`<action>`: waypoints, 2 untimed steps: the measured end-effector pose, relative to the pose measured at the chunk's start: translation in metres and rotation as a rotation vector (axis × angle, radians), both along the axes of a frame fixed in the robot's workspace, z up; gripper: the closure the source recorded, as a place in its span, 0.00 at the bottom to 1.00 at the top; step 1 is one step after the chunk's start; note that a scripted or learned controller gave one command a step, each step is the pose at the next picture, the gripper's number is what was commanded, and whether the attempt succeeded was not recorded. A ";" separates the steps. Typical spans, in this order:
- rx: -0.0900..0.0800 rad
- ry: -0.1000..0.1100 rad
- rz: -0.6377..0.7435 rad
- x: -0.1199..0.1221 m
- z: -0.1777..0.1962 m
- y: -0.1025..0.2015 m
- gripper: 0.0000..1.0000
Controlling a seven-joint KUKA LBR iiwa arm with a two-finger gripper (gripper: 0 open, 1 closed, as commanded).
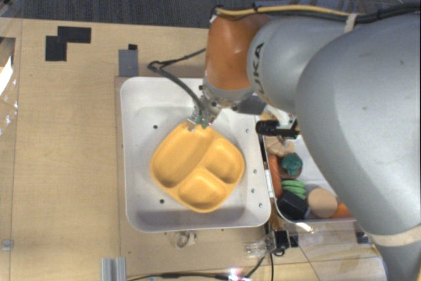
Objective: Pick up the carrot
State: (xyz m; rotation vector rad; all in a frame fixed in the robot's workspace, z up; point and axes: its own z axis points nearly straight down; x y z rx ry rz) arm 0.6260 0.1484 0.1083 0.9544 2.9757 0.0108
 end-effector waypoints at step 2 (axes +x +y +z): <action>0.000 -0.029 -0.329 -0.078 -0.013 0.033 1.00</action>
